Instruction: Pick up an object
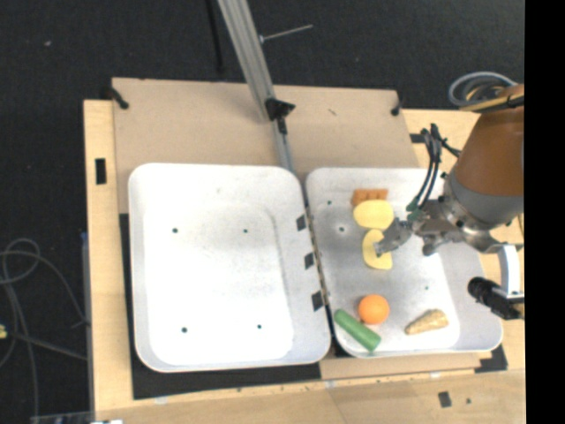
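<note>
We hover the gripper (386, 247) over the pale yellow curved piece (374, 251) (jaw spread unclear, nothing visibly held); we centre, then descend straight.

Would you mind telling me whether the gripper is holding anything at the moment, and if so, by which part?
It cannot be told. The gripper is down over the right edge of a pale yellow piece in the right bin, but a grasp isn't visible.
</note>
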Robot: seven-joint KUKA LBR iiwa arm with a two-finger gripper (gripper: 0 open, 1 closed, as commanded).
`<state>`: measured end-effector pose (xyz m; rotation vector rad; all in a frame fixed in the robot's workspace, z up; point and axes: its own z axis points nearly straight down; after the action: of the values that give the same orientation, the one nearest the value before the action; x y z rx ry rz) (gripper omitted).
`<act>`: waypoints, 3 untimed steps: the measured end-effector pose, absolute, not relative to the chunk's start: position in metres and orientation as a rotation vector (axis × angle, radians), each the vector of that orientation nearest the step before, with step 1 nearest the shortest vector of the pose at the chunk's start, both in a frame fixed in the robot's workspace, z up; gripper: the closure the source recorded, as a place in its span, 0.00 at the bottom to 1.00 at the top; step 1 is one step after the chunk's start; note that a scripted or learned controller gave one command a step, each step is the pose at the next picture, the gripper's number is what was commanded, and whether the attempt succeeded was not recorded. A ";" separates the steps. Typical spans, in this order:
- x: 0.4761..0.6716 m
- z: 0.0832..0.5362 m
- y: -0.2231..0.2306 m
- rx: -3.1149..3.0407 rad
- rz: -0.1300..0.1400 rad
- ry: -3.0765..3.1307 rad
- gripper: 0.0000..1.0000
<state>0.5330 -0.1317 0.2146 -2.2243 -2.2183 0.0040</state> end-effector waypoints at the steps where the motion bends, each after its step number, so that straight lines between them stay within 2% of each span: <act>1: 0.536 0.153 -0.128 -2.223 0.006 -2.216 0.00; 2: 0.535 0.100 -0.129 -2.223 0.006 -2.217 0.00; 3: 0.538 0.114 -0.130 -2.236 -0.006 -2.214 1.00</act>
<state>0.5378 -0.1299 0.1144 -2.2358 -2.2137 -0.0056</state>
